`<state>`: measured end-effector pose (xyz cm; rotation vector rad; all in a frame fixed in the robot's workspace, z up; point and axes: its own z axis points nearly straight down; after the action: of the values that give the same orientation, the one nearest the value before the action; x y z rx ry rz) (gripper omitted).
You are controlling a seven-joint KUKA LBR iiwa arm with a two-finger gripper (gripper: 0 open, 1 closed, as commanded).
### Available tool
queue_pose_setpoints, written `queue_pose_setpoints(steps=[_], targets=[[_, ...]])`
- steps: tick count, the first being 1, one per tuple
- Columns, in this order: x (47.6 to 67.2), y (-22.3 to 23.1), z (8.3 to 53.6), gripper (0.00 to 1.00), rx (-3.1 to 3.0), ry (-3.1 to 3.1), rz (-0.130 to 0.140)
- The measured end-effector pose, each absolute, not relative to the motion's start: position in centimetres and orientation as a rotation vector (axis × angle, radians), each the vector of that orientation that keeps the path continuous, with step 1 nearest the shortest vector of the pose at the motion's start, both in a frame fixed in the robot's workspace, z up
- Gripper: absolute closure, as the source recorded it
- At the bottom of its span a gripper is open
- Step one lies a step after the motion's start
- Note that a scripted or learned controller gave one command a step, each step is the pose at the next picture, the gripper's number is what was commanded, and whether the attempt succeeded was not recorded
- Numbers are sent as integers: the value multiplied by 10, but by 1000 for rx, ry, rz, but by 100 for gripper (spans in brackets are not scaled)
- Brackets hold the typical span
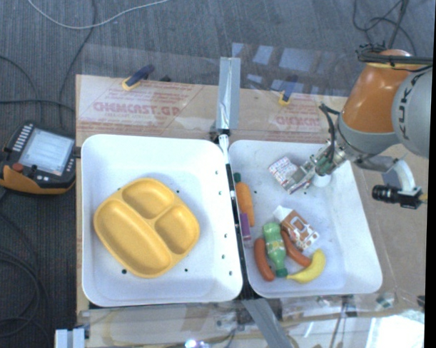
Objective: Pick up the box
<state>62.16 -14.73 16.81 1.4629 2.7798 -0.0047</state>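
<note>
The small white box with red print [282, 170] lies flat in the right shallow white bin [359, 232], near its back wall. The gripper [302, 181] is low just beside this box, touching its right edge; if it is clenched or released I cannot tell. Well in front of the box lies a yellow plastic banana [309, 268]
</note>
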Motion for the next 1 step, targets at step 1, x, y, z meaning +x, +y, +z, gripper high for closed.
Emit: queue_pose_setpoints(steps=[1], targets=[[673,-145,130,100,1306,2840,1]])
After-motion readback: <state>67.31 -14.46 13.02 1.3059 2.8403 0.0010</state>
